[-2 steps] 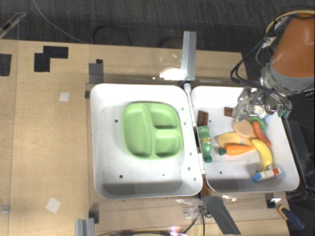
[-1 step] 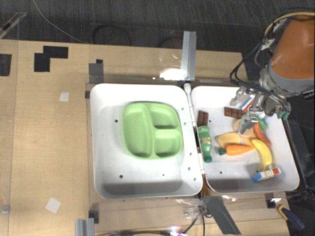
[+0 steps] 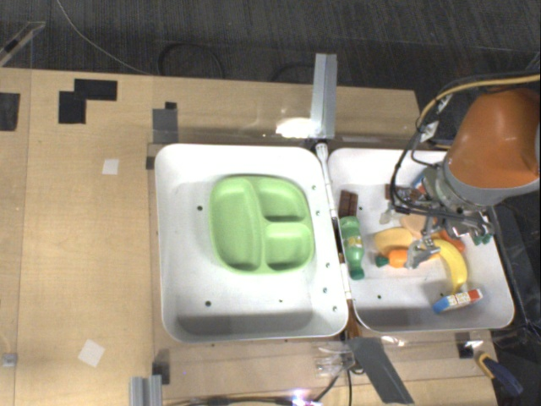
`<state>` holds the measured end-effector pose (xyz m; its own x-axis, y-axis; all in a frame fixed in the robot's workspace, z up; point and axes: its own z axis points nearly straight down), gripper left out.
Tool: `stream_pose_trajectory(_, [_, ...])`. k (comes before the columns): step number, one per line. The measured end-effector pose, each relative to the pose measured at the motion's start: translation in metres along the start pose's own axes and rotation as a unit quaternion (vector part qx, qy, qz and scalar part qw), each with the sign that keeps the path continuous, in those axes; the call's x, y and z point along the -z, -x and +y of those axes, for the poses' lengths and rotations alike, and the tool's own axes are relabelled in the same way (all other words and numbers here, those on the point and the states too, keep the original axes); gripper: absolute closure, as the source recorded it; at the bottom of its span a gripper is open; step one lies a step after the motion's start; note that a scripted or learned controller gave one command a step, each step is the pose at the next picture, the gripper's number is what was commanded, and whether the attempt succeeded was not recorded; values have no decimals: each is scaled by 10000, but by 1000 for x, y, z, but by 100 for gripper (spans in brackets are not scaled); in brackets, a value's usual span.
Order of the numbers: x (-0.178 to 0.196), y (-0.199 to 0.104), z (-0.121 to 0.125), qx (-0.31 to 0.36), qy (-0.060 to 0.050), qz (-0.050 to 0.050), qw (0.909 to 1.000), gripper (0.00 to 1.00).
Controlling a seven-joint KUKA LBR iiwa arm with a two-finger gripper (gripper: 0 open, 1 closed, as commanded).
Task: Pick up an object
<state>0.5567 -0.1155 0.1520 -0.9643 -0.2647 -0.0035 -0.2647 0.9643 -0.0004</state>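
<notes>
White bins, two of them, side by side on a wooden surface (image 3: 76, 252). Left bin (image 3: 182, 311) with a big green plate (image 3: 258, 222) inside, split into three parts. Right bin (image 3: 499, 311) full of small things.

Grey and orange arm (image 3: 499, 142), reaching in from the right, hanging over the right bin. Black cables (image 3: 406, 163) looping down its side. Gripper (image 3: 423, 250) low in the right bin, right in the middle of the little pile. Open or shut? Cannot tell, too small and too mixed in with the toys. Not plainly holding anything.

Things to pick, all in the right bin:
- Yellow banana (image 3: 456, 265), curved, just to the right of the gripper, maybe touching it.
- Yellow lump (image 3: 393, 239), just to the left of the gripper.
- Small orange thing (image 3: 395, 259), right below the yellow lump and touching it.
- Green bottle (image 3: 352, 248), lying by the bin's left wall, next to the orange thing.
- Brown block (image 3: 347, 201), above the green bottle, near the same wall.
- Little stick (image 3: 457, 299) in blue, white and red, lying near the bin's front edge, below the banana and apart from the gripper.

Grey metal post (image 3: 324, 100) standing up behind the bins, where the two meet.
</notes>
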Motion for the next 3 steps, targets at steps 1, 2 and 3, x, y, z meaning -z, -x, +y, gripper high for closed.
stream_pose_trajectory(1, [-61,-11,4,116,-29,-70,9999,0])
stream_pose_trajectory(2, [-61,-41,-16,-57,-34,-75,9999,0])
stream_pose_trajectory(3, [-61,-27,6,-621,-41,-70,9980,0])
